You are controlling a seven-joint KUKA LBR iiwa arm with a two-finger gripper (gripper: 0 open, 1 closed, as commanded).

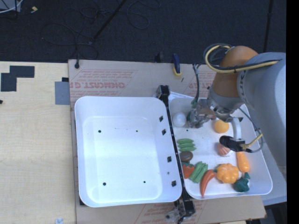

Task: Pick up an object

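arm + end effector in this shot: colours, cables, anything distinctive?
Grey arm, bulky rounded links, with an orange band above the wrist. A yellow-and-black cable loop runs beside the band. The end effector is small, dark metallic grey; finer detail is too blurred to read.

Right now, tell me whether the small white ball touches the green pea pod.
Apart. The camera view shows bare white bin floor between the small white ball and the green pea pod.

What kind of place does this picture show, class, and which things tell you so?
Probably a robotics lab: a robot arm reaches over two white bins on a bench, toy vegetables fill one bin, and cables trail behind.
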